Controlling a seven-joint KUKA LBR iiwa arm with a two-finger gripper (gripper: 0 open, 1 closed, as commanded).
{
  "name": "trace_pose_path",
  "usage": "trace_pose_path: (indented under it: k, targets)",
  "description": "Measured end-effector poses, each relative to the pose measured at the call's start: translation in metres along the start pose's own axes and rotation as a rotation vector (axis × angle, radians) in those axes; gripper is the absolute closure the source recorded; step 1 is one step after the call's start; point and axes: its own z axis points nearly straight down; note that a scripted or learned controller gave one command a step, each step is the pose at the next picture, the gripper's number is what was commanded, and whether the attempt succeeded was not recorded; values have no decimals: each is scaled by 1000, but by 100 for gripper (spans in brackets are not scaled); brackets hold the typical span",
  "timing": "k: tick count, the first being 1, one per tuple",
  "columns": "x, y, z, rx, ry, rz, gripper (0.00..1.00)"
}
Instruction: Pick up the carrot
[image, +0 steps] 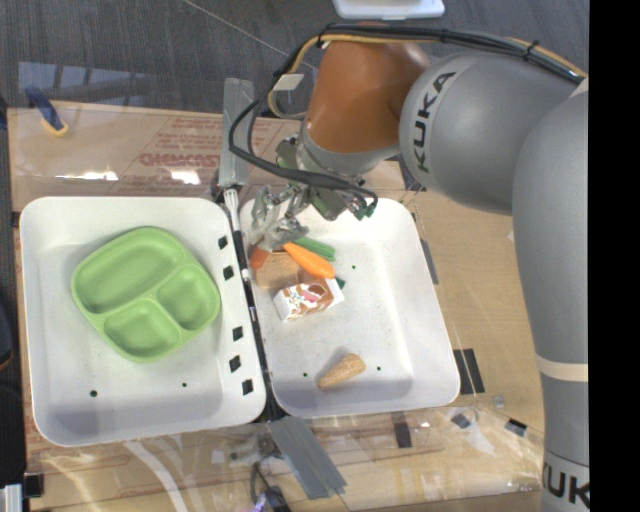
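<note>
Gripper (275, 215) is hovering at the far-left corner of the right bin (400, 300), just above the clutter; whether the jaws are spread or clenched, I cannot tell. Carrot (310, 260) is lying tilted in that bin, just beside the gripper, orange body resting over a brown block (278, 272), green top (318, 244) pointing away. Small carton (308, 298) is sitting right below it, 1 cone (341, 371) well apart. Green plate (145, 292) is sitting in the left bin (60, 400).

Risk: objects are crowding together, so a descent is likely catching the block or carton instead, or nudging the carrot off sideways against the wall.
</note>
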Motion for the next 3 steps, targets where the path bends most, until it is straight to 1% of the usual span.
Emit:
trace_pose_path:
  k: [1, 2, 3]
  targets:
    - [-22, 34, 0, -1, -1, -512, 100]
    - [-22, 34, -46, 0, 0, -160, 100]
    - [-32, 50, -31, -5, 5, -425, 100]
